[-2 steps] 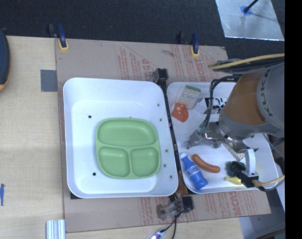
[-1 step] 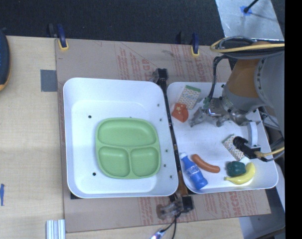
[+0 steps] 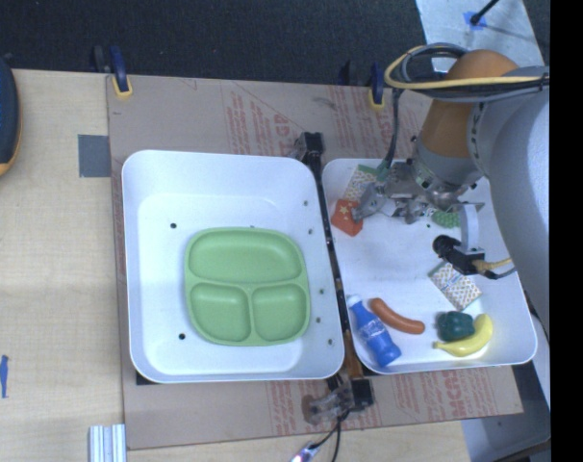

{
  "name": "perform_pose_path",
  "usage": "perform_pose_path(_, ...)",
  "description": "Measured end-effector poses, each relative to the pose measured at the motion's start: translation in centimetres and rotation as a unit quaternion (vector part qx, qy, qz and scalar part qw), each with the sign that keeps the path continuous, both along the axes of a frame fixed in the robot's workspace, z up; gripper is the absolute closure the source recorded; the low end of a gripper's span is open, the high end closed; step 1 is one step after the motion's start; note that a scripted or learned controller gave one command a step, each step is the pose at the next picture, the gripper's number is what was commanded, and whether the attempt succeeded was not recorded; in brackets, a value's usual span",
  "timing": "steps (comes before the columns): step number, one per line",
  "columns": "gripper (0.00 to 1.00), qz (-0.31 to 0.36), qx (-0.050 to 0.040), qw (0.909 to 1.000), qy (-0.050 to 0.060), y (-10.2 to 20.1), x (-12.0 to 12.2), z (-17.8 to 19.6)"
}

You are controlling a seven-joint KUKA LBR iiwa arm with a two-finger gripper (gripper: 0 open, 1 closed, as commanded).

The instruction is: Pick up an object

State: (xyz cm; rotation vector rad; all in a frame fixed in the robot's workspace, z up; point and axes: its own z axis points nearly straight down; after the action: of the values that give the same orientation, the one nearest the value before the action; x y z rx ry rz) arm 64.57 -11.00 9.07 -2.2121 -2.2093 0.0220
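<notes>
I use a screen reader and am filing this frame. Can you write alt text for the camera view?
The arm's end effector is low over the back of the right bin, which holds a hot dog, blue bottle and banana. The left bin holds a green divided plate.

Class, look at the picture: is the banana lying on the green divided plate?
No. The banana lies in the right bin, while the green plate sits in the left bin.

Both white bins (image 3: 142,258) look like smooth, slightly glossy plastic. The green divided plate (image 3: 245,285) is matt plastic. The bench top (image 3: 41,258) shows pale wood grain under a brown cardboard sheet (image 3: 234,114). The banana (image 3: 469,340), hot dog (image 3: 397,317) and blue bottle (image 3: 373,332) appear as shiny plastic.
</notes>
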Motion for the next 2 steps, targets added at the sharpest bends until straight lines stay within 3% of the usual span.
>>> perform_pose_path(1, 1.00, 0.003, -0.0019, 1.0000, 0.002, -0.2, 0.0, 1.1)
perform_pose_path(2, 1.00, 0.003, -0.0003, 0.9999, -0.010, 5.3, 1.1, 10.3)
